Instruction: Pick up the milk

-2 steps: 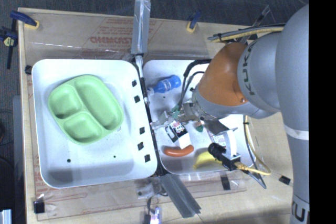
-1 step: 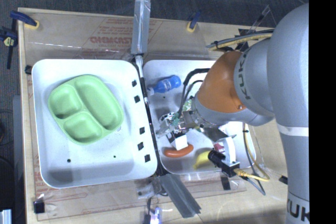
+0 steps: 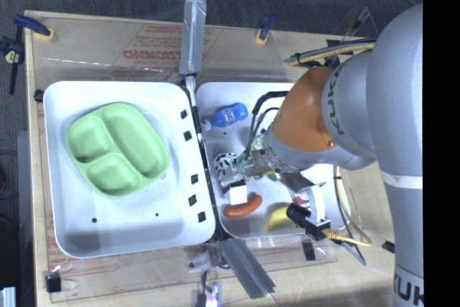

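Reaching in from the right, the arm [image 3: 338,118] hangs over the right bin [image 3: 215,93], its orange band and wrist covering much of that bin's middle. The gripper [image 3: 241,167] sits low near the bin's left wall, and whether it is open or closed cannot be told from this slant. The milk [image 3: 228,165], a small carton with a black-and-white cow pattern, lies just left of the gripper, touching or nearly so; its long axis is not clear. A blue bottle [image 3: 226,116] lies above it, a smooth red sausage [image 3: 244,208] and a yellow banana [image 3: 279,218] below. The left bin [image 3: 108,237] bears a pale green 3-compartment plastic plate [image 3: 117,147].
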Tool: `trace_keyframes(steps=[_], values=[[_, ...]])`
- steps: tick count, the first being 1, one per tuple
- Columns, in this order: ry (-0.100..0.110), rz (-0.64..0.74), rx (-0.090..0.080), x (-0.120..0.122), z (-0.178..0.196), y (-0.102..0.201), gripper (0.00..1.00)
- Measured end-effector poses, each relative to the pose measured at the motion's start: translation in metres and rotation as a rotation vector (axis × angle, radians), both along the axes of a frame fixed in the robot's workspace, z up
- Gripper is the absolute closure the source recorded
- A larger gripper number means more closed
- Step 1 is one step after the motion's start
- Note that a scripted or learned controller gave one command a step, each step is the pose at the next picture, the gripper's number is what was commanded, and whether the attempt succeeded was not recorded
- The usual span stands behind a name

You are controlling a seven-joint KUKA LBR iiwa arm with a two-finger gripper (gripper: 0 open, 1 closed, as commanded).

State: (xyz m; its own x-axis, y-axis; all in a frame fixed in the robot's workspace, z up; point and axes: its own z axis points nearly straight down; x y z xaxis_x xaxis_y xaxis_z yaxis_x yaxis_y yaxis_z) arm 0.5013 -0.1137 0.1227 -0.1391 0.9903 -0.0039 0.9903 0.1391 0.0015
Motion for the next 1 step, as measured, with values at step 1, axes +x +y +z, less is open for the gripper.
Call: trace_keyframes(steps=[1], values=[[-0.022,-0.063,0.005,0.0238,0.0770,0.0944,1.00]])
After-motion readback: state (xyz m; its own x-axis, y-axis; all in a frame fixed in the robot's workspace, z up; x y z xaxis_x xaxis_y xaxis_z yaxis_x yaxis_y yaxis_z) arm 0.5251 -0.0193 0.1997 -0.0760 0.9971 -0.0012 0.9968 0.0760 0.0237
